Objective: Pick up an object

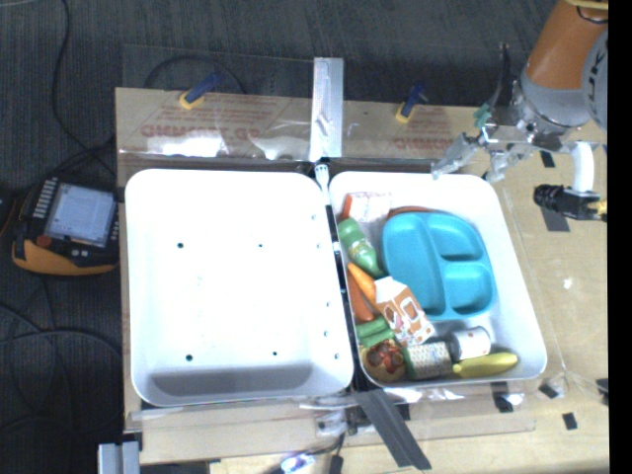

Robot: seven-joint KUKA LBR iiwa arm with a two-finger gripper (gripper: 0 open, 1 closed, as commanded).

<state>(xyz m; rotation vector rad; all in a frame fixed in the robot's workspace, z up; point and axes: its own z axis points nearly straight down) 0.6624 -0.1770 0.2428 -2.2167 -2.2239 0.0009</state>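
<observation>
My gripper [472, 153] hangs above the far edge of the right bin [513, 265], near the far right corner of the worktop [573, 284], with its fingers spread wide and nothing between them. All candidate objects lie crowded in the right bin: a blue divided tray [437, 262] takes up the middle, a green bottle [357, 245] and an orange carrot-like piece [361, 284] lie along the wall beside the left bin [227, 284], a printed carton [403, 309] sits tilted against the tray, and a small bottle [464, 346] and a yellow-green item [484, 364] lie at the near edge. Risks as I judge them: the tray is broad and flat, so my fingers may straddle nothing and slide off its rim. The pieces along the dividing wall are packed touching one another, so a descent there could jam a finger on the wall or pinch two things at once. The rounded bottles may roll out of a closing grasp. From my present place a straight descent would strike the bin's rim, not an object.
</observation>
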